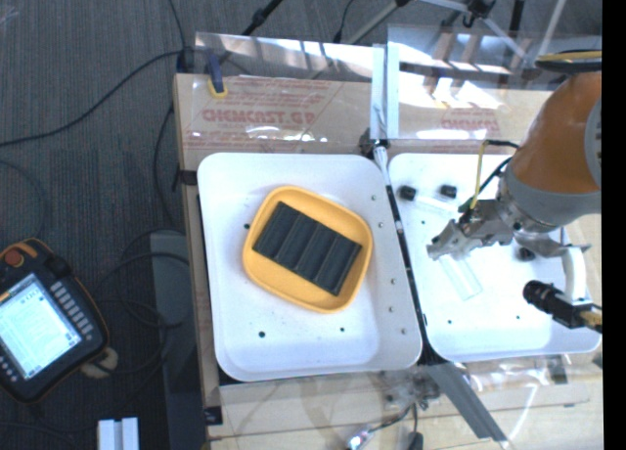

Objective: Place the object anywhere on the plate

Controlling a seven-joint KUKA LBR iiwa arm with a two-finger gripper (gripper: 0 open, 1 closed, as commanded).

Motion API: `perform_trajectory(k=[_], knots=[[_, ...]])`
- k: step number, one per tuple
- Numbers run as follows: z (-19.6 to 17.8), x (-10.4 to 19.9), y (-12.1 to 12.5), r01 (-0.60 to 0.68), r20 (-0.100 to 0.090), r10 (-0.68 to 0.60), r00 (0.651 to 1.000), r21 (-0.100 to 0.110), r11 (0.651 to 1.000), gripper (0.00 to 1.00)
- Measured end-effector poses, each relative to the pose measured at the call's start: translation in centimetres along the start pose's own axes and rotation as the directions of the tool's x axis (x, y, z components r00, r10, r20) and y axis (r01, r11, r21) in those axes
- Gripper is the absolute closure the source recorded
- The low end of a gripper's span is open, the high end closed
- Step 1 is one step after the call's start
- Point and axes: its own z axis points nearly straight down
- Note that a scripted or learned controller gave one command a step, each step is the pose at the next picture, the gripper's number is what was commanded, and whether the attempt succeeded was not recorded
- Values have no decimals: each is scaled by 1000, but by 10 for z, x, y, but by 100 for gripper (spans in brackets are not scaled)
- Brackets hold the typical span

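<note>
Left bin (220, 340), centre of frame: a yellow plate (256, 260) sits tilted on the white floor. A dark ribbed slab (308, 246) lies flat across it, inside the raised rim, touching nothing else. Judgement: this is the task's object. It already rests on the plate, and the rim would keep it from sliding off.

Right bin (509, 340), right of frame: the gripper (454, 241) hangs low over the bin floor, pointing toward the divider between the bins, well apart from the plate. Whether it is released or clenched cannot be told, as the tip is small and grey against white. Nothing shows in its grasp.

Two small black bits (407, 191) lie near the upper edge of the right bin. A faint clear piece (468, 280) lies just below the gripper, too pale to identify.

Judgement: with the slab settled and the arm (558, 155) over the other bin, the placing looks done. If the clear piece is the intended object instead, nothing has been carried across yet.

Handheld pendant (39, 321) at lower left, off the bench.
</note>
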Motion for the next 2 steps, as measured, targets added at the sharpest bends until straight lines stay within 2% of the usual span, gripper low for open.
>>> perform_trajectory(k=[1, 2], knots=[[17, 69, 38, 64, 1, -64, 998, 0, 998, 100], [17, 69, 38, 64, 1, -64, 998, 0, 998, 0]])
